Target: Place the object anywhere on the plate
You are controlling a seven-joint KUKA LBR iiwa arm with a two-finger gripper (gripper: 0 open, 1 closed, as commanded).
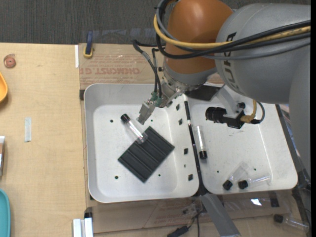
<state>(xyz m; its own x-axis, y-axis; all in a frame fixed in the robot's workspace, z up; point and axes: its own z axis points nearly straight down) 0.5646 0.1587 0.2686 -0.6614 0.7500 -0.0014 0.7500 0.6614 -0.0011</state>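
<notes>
A black ribbed plate (pixel 147 154) lies flat and turned diagonally in the middle of the left bin (pixel 98 181). The object is a clear tube with a black cap (pixel 133 128). It lies slanted, its cap end on the bin floor and its other end resting on the plate's upper-left edge. My gripper (pixel 144 113) hangs just above and to the right of the tube's cap end, reaching down from the orange wrist band. Nothing shows held in it.
The right bin (pixel 276 147) holds a clear tube (pixel 200 142) along the divider and two more capped tubes (pixel 242 179) near its front. The arm's bulk overhangs the top of both bins. A wooden tabletop (pixel 39 132) lies to the left.
</notes>
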